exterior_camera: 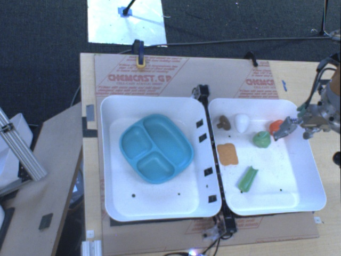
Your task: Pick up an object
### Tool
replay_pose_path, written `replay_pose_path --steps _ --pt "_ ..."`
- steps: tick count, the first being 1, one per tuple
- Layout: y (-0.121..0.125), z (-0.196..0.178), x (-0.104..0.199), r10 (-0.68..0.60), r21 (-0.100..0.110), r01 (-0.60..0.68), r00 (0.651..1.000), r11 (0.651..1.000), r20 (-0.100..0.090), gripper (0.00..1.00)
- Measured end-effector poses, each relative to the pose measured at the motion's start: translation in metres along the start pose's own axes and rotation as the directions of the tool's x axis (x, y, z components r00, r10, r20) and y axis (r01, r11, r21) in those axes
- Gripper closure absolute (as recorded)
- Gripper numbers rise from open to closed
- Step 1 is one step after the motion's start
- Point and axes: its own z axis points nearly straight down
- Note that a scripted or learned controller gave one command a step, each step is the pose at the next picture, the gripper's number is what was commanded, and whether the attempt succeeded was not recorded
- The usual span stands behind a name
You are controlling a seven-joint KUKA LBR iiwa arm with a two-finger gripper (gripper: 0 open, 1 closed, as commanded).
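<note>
The right bin (303, 196) holds several small items. A brown lump (224, 122) and a white egg-shaped piece (242, 122) lie at the back left. A flat orange square (227, 153) and a long green piece (247, 178) lie further forward. A round green item (261, 139) sits mid-bin, with a red-orange item (275, 126) just to its right. My gripper (294, 133) hangs over the bin's right side. It is open with nothing between its fingers. Its left finger (283, 130) stands right beside the red-orange item.
The left bin (114, 196) holds a blue divided plate (155, 148). A black divider with clips (209, 159) runs between the bins. A clamp (139, 55) sits at the bench's back edge. A metal frame (21, 153) stands at the far left.
</note>
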Motion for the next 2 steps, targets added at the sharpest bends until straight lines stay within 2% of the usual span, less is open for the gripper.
replay_pose_path --steps 1,2 --pt "0.002 -0.006 0.000 -0.003 -0.012 0.003 1.000 1.000 0.003 0.00" --pt "0.004 0.051 -0.008 -0.001 -0.009 0.001 1.000 1.000 0.002 0.00"
